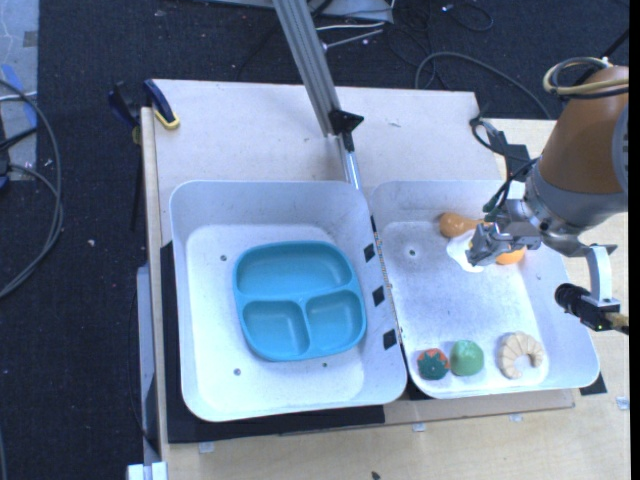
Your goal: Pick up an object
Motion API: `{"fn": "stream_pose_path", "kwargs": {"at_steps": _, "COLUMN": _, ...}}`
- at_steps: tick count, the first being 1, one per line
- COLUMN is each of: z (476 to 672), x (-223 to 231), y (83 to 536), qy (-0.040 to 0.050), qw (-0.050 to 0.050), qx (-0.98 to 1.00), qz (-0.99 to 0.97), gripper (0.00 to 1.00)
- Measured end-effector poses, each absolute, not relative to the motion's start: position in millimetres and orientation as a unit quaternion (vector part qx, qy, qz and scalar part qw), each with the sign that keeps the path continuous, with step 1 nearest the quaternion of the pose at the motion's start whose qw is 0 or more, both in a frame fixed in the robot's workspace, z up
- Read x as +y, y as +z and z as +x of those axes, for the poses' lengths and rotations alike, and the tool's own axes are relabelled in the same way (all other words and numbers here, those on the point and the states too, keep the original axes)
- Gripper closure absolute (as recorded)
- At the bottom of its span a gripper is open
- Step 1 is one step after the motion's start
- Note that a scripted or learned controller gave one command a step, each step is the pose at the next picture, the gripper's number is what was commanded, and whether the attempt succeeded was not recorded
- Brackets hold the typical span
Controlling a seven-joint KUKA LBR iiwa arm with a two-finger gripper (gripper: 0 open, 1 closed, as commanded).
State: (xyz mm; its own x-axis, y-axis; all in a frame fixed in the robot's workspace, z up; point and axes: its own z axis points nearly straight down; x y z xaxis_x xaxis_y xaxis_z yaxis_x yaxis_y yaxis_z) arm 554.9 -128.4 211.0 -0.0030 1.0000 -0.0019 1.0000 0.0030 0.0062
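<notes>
The right bin [440, 308] holds several small objects. An orange rounded piece [455, 224] lies near its back wall. A white object [466, 255] and an orange one [511, 257] lie just below the gripper. Along the front sit a red-and-green piece [432, 363], a green ball-like object [466, 357] and a tan croissant-shaped item [521, 354]. My gripper [487, 244] hangs low over the white and orange objects at the bin's back right, and it hides part of them.
The left bin [200, 298] carries a blue three-compartment tray [297, 299]. A slanted metal pole [312, 53] rises from between the bins toward the back. The arm's grey body [585, 158] and cables overhang the right bin's far right side.
</notes>
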Motion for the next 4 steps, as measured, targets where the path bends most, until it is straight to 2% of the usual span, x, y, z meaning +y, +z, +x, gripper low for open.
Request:
{"fn": "stream_pose_path", "kwargs": {"at_steps": 1, "z": 553.1, "x": -139, "y": 264, "qy": 0.0013, "qw": 0.003, "qx": 0.708, "qz": 0.707, "gripper": 1.0}}
{"fn": "stream_pose_path", "kwargs": {"at_steps": 3, "z": 563.6, "x": -49, "y": 261, "qy": 0.0001, "qw": 0.0, "qx": 0.709, "qz": 0.705, "gripper": 1.0}}
{"fn": "stream_pose_path", "kwargs": {"at_steps": 4, "z": 576.3, "x": 0, "y": 263, "qy": 0.0006, "qw": 0.001, "qx": 0.71, "qz": 0.705, "gripper": 1.0}}
